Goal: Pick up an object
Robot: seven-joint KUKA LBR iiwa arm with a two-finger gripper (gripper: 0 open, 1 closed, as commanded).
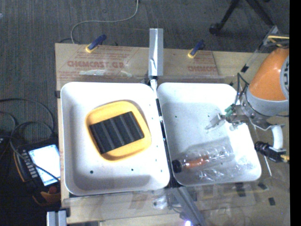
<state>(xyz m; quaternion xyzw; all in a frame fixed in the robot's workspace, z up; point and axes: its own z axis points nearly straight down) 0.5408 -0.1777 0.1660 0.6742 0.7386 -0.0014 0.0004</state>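
Note:
A yellow tray-like object with a black ribbed top [118,130] lies in the middle of the left bin [75,98]. A clear plastic bottle with a dark cap [203,159] lies on its side near the front of the right bin [188,93]. My gripper [217,121] hangs over the right part of the right bin, above and behind the bottle and apart from it. Nothing shows in its grasp.
The grey arm with its orange band [270,81] reaches in over the right bin's right rim. A metal divider post [155,55] stands behind the seam between the bins. Two blue-and-yellow clamps [95,43] hold the board at the back.

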